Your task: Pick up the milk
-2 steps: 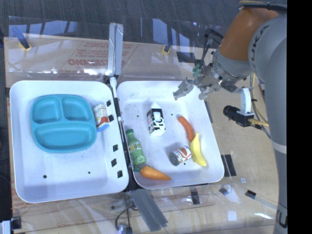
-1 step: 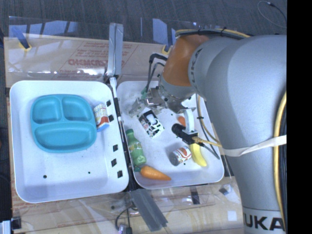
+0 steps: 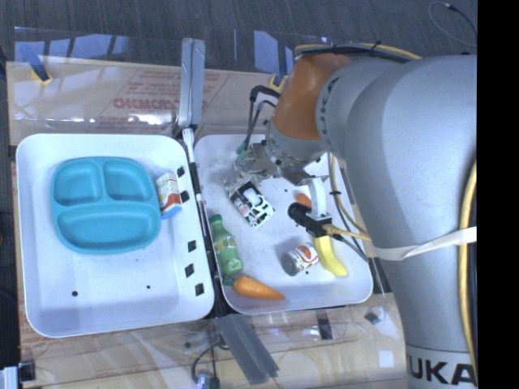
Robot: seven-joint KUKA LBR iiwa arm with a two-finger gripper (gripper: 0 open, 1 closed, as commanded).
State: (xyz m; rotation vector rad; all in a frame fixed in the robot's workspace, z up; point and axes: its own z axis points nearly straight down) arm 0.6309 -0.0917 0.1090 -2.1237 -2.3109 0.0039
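The milk (image 3: 251, 203), a small white carton with black patches, lies tilted in the right bin (image 3: 357, 286), in its upper left part. My gripper (image 3: 246, 165) is lowered into that bin just behind the carton, close to its far end. Nothing is visibly held by it. The grey arm with its orange band (image 3: 304, 96) comes in from the right and hides the bin's far right side.
In the right bin a green bottle (image 3: 226, 246) lies along the left wall, with a carrot (image 3: 255, 288) at the front, a red-and-white can (image 3: 302, 259), a banana (image 3: 331, 254) and a small red thing (image 3: 302, 200). The left bin (image 3: 105, 294) holds a blue divided plate (image 3: 104, 203) and a small red-and-blue carton (image 3: 168, 194).
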